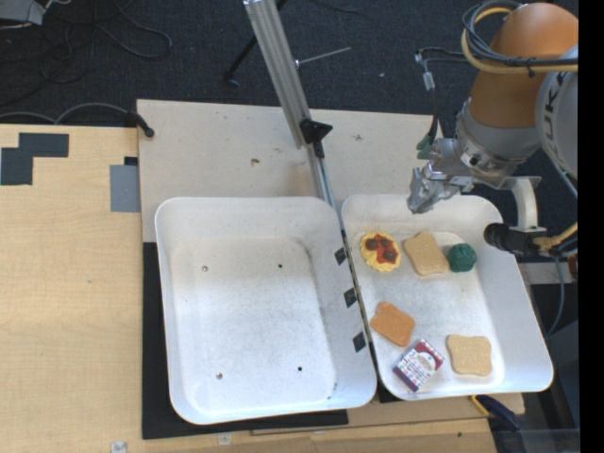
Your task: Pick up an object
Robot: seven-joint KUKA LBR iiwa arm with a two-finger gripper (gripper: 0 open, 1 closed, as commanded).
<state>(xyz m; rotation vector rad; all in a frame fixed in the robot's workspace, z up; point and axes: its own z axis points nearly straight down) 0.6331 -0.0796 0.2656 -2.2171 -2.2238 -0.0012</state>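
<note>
Nearest: red-and-white packet [418, 364] at right bin's [528, 347] front, toast slice [469, 354] beside it. Farther back: orange wedge [393, 323], bread slice [426, 253], mini pizza [379, 250], green lump [461, 258]. Gripper [425, 196] hovers above far rim; finger state unreadable. Nothing grasped; pick not begun.

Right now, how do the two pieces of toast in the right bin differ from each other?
The upper toast lies near the top of the right bin, between the little pizza and the green ball; the lower toast lies near the bottom edge, beside the pink packet. The upper one looks longer and tilted; the lower one looks squarer. Both are tan, lie flat, and are apart from the gripper.
</note>
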